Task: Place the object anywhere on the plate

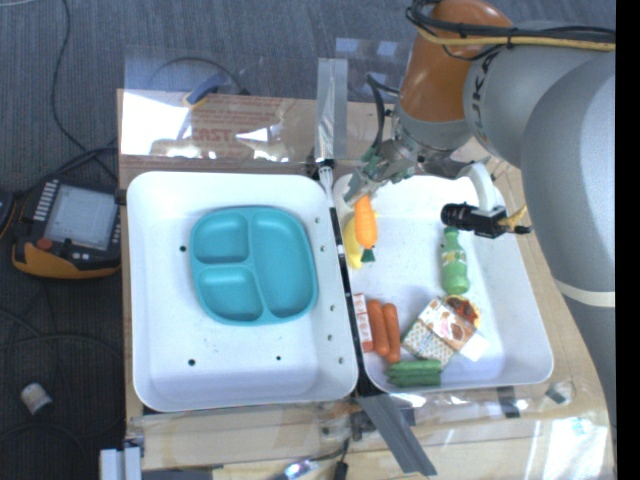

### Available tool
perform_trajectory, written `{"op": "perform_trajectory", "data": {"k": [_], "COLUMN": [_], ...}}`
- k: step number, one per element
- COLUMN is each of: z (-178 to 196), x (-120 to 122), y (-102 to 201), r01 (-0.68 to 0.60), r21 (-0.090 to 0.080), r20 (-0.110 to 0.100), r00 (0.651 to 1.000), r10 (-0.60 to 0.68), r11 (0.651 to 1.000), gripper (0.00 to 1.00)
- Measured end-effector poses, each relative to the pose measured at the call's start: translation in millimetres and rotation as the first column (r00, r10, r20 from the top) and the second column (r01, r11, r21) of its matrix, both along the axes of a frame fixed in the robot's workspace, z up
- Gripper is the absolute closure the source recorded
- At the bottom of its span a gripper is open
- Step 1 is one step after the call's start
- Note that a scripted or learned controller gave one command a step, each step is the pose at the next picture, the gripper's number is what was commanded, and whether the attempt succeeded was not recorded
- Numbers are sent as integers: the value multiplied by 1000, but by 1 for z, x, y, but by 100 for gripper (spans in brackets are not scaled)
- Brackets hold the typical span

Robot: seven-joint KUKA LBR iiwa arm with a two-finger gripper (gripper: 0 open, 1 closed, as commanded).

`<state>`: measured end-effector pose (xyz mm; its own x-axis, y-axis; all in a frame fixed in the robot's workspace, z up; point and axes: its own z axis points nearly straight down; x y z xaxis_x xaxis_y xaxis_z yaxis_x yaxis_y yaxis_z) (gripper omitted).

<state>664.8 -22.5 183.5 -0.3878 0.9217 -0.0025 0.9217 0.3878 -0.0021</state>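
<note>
A blue three-compartment plate (pixel 250 265) lies in the left white bin (pixel 160 368) with nothing on it. An orange toy carrot (pixel 366 222) with a green tip is at the upper left of the right bin (pixel 520 338), close to the divider between the bins. My gripper (pixel 368 180) hangs straight over the carrot's upper end and seems to touch it. The wrist hides how it meets the carrot. Beside the carrot's lower end is a yellow piece (pixel 352 248).
The right bin also holds a green bottle (pixel 455 263), red sausages (pixel 383 328), a printed snack packet (pixel 446 330) and a green cucumber (pixel 414 372). A black fitting (pixel 472 218) juts out near the bottle. A clear bag (pixel 235 128) lies behind the left bin.
</note>
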Motion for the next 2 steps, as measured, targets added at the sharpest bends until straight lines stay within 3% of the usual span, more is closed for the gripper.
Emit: {"op": "perform_trajectory", "data": {"k": [1, 2], "z": [0, 0], "x": [-39, -39], "y": [80, 80], "r01": [-55, -55], "r21": [3, 4], "r20": [-1, -1], "r00": [998, 999], "r10": [55, 55], "r11": [998, 998], "gripper": [100, 0]}}
